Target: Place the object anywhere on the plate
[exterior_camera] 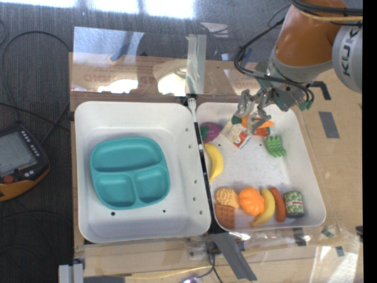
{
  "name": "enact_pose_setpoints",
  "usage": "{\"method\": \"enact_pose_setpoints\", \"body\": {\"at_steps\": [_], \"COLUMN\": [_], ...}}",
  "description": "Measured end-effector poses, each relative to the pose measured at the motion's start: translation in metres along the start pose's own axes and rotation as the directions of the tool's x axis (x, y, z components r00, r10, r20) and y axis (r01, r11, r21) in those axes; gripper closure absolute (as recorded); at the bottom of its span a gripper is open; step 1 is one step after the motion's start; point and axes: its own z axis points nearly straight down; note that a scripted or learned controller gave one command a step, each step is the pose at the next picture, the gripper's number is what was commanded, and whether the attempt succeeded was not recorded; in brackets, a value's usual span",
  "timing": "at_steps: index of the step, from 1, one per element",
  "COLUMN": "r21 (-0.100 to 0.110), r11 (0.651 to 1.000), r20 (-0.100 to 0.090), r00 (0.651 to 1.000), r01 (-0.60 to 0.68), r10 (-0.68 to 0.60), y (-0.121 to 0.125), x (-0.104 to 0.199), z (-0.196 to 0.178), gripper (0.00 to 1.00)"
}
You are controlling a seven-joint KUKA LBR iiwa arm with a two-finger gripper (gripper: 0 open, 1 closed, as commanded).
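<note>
Two shallow white plastic bins with rounded corners sit side by side on the pale wooden bench (341,158). In the left bin (82,217) lies a teal plastic plate (129,171), smooth and matte, moulded with three compartments: one long section at the back and two smaller ones in front. Nothing rests on it. The right bin (312,175) holds a scatter of toy food. Near its back edge the two-finger metal gripper (254,114) hangs from the grey arm with its glossy orange band (306,25), the fingers pointing down over a small orange carrot-shaped toy (263,124); the toy sits right at the fingertips, but whether the claw is clenched on it or released cannot be told. Just left of it lies a small white and red carton (235,135), and further left a purple, rounded toy (210,131). A knobbly green toy (275,145) lies right of the carton. A curved yellow banana (214,160) rests against the bin's left wall. Along the front edge stand a tan waffle-textured piece (226,198), a red-brown block (225,216) below it, a ribbed orange pumpkin (251,200), a second yellow banana (268,205), a red sausage (278,204) and a small cylindrical can with a green label (294,204).
</note>
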Motion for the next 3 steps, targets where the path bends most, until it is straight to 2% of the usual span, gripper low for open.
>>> {"method": "enact_pose_setpoints", "body": {"at_steps": [1, 2, 3], "r21": [0.0, -0.001, -0.002], "r11": [0.991, 0.985, 0.945], "r20": [-0.002, -0.003, -0.004], "r00": [0.991, 0.985, 0.945], "r01": [0.135, 0.171, 0.326], "r10": [-0.135, -0.171, -0.326], "y": [0.065, 0.155, 0.217], "x": [-0.029, -0.021, -0.018], "z": [0.036, 0.049, 0.039], "gripper": [1.0, 1.0, 1.0]}}
